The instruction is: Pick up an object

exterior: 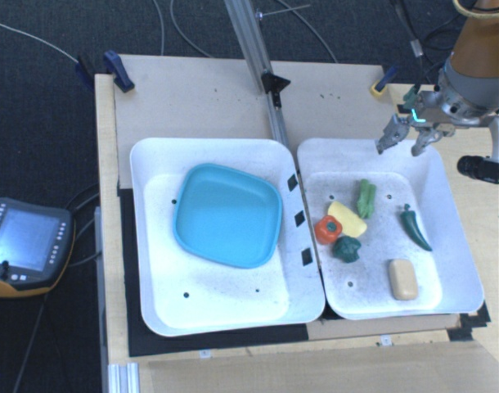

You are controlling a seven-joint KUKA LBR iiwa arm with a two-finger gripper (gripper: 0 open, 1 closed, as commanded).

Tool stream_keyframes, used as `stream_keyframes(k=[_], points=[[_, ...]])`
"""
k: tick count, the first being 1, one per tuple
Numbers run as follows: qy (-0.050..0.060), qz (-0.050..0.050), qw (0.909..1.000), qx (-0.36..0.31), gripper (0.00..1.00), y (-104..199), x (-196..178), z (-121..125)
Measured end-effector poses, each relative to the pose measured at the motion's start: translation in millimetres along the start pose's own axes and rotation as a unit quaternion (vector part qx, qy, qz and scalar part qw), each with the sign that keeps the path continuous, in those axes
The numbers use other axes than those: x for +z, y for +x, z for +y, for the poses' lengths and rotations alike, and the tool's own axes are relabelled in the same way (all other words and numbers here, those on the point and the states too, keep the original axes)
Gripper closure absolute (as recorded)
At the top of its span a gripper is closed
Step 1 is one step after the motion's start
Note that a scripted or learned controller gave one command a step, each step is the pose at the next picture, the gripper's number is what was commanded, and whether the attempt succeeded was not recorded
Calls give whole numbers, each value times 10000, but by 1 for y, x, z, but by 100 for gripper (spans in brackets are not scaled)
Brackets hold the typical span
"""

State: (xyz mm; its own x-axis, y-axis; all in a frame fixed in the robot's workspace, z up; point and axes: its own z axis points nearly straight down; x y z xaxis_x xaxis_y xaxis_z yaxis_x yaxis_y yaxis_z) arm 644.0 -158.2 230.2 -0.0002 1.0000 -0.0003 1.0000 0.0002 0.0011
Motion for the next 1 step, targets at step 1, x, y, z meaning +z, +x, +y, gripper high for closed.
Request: stream_keyframes(k=[1], points=[[1, 0, 10000, 0, 0, 0, 0, 0]])
